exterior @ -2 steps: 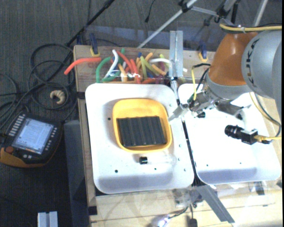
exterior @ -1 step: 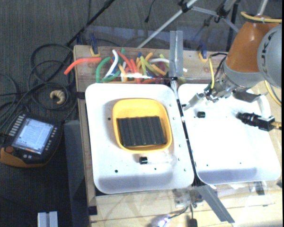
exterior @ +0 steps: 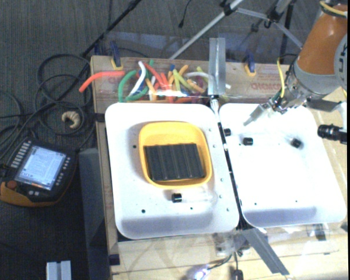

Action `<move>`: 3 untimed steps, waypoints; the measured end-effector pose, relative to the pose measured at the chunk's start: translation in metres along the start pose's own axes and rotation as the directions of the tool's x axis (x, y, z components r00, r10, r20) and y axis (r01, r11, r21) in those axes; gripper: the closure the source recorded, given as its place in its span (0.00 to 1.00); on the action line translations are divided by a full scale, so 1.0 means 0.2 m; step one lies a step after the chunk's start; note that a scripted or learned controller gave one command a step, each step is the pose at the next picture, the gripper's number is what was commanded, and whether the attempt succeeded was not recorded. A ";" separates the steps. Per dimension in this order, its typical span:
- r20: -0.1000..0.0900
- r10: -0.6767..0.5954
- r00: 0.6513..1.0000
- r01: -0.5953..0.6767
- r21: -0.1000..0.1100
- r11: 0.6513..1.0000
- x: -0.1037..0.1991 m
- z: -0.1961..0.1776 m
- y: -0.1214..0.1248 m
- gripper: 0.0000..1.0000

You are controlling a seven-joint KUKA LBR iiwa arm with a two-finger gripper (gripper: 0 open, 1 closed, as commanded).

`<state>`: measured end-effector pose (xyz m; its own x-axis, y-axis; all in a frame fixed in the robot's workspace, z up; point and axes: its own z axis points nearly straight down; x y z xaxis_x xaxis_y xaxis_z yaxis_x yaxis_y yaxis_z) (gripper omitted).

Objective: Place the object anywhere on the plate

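A yellow plate point(exterior: 144, 137) sits in the middle of the left bin point(exterior: 119, 174). A black ribbed rectangular slab point(exterior: 174, 161) covers most of the plate's inside. A small black piece point(exterior: 176, 198) lies on the bin floor just in front of the plate. In the right bin point(exterior: 291, 197), two small black pieces rest on the floor, one to the left point(exterior: 247, 140) and one to the right point(exterior: 296, 143). My gripper point(exterior: 254, 115) hovers over the right bin's far left corner, tilted down and to the left. It is above and apart from the nearer black piece.
Coloured cables point(exterior: 157, 80) are piled behind the left bin. A metal post point(exterior: 217, 63) stands at the back between the bins. A teach pendant point(exterior: 38, 168) lies on the floor to the left.
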<state>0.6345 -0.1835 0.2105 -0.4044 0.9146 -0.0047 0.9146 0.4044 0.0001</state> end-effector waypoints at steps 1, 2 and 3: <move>-0.003 0.021 1.000 -0.021 -0.001 1.000 0.12 -0.14 -0.03 0.00; -0.003 0.070 0.998 -0.070 -0.001 0.998 0.14 -0.23 0.04 0.00; -0.001 0.091 0.996 -0.091 0.000 0.996 0.10 -0.19 0.07 0.00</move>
<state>0.6392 -0.1583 0.2494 -0.3196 0.9476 -0.0033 0.9476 0.3196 0.0007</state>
